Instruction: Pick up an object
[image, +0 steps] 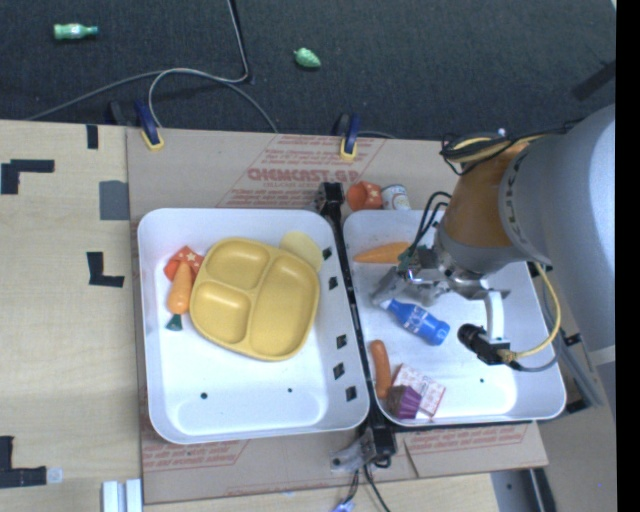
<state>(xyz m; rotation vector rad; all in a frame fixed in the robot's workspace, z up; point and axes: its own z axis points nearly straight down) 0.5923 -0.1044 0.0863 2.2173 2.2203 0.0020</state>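
Bench top is light wood-look board (60, 330) with a few black tape marks on the left, and a sheet of brown cardboard (300, 170) with red printed lettering is laid over it, pinned at the far edge by two blue-and-yellow clamps (150, 128). Behind the bench it's dark carpet-like floor (400, 60), with a thin cable (200, 75) looping across it and a couple of small green bits lying around. Lighting looks even, no harsh shadows.

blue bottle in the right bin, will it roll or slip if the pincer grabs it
The blue bottle lies on its side on the smooth right bin floor, so it would probably roll if nudged. It looks like small, rounded plastic, so likely light and somewhat slippery.
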